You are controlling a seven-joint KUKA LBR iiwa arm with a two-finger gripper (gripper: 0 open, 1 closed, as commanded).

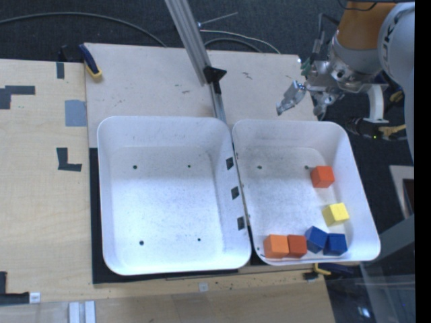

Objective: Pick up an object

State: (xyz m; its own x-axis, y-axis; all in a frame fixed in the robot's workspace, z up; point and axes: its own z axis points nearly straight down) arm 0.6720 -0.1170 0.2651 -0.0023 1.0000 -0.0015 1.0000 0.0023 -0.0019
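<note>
Gripper (293, 101) raised beyond the right bin's (350, 147) far rim, seemingly spread, nothing between fingers. Below and nearer: orange cube (322, 176), yellow cube (335, 212), blue cubes (326, 240).

A pale wooden counter (155, 79) patched with grey tape (75, 112) stands on dark carpet (81, 5) crossed by black cables (67, 17).

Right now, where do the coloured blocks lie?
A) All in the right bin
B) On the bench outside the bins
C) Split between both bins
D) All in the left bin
A: the orange block, the yellow block, the two blue blocks and the two orange blocks at the near wall all lie inside the right bin, while the hand hangs above the bench beyond that bin's far rim.
</note>
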